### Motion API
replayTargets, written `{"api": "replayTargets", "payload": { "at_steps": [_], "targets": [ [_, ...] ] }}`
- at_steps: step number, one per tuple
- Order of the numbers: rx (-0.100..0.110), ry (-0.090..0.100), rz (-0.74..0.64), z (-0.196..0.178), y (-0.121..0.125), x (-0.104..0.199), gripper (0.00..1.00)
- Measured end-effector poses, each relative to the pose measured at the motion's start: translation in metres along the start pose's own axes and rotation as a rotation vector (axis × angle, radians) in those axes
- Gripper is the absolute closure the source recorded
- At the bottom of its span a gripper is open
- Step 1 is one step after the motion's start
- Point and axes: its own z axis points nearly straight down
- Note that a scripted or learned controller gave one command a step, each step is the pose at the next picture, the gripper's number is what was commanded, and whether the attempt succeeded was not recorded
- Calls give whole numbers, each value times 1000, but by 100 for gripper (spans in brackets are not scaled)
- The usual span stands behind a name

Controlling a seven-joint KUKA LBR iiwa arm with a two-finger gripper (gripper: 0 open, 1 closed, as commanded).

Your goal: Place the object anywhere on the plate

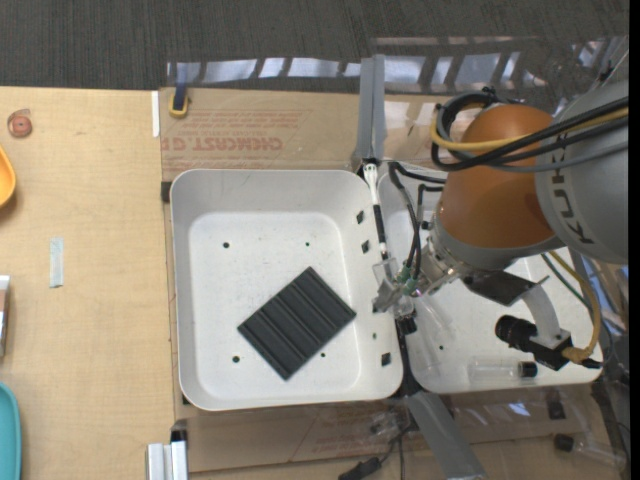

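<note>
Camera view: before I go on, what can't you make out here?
- Gripper: partly covered by the arm's orange band and cables; whether it holds anything cannot be told.
- Right bin: much of its floor is hidden under the arm.
- Clear item on the right bin's floor: too faint to identify.
- Dark ribbed plate in the left bin: fully visible, nothing on it.

Dark grey ribbed plate [298,323], parallel grooves running its length. 2 white bins: left bin [200,268] speckled, with small black holes; right bin [470,353] glossy white. Grey arm [585,183] with orange band [497,178], black and yellow cables. Tan wooden bench [85,268]. Brown cardboard [265,133], reddish print.
</note>
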Motion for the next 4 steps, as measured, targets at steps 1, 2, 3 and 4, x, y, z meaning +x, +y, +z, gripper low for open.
{"api": "replayTargets", "payload": {
  "at_steps": [1, 2, 3, 4],
  "targets": [
    [-3, -2, -694, 11, 67, -31, 100],
    [-5, -4, -1091, -51, 41, -47, 100],
    [-3, -2, -1222, -11, 29, -23, 100],
    [-3, -2, -1223, -11, 29, -23, 0]
  ]
}}
